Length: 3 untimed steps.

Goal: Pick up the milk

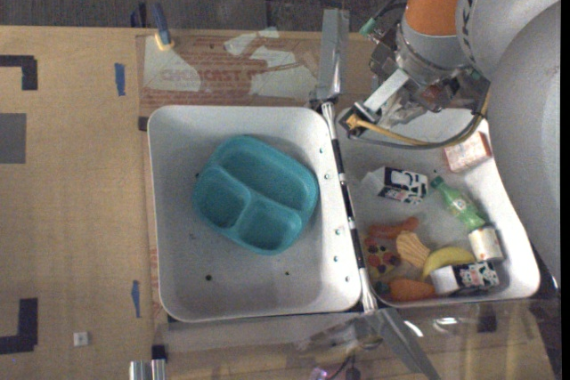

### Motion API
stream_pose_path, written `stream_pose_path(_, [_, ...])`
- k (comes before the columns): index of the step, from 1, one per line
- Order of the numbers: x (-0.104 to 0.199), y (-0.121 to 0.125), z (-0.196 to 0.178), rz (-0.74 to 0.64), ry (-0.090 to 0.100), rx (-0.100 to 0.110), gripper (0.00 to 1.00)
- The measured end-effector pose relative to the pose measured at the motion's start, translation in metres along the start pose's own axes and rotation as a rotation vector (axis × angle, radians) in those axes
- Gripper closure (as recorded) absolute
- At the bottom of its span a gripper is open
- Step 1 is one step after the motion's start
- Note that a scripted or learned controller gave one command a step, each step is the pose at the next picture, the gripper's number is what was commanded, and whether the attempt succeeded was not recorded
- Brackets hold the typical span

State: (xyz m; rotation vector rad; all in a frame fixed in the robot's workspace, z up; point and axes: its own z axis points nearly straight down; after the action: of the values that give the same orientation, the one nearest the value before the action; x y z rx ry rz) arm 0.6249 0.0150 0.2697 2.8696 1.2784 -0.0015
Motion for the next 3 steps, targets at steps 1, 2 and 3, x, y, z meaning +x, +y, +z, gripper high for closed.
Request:
stream_pose_path(1, [0.000, 0.000, 0.000, 0.000, 0.000, 0.001, 0.00])
stream_pose_path(2, [0.051, 0.000, 0.071, -0.060, -0.003, 0.004, 0.00])
stream_pose_path(3, [0.078, -0.019, 0.105, -0.049, 0.014, -0.040, 0.00])
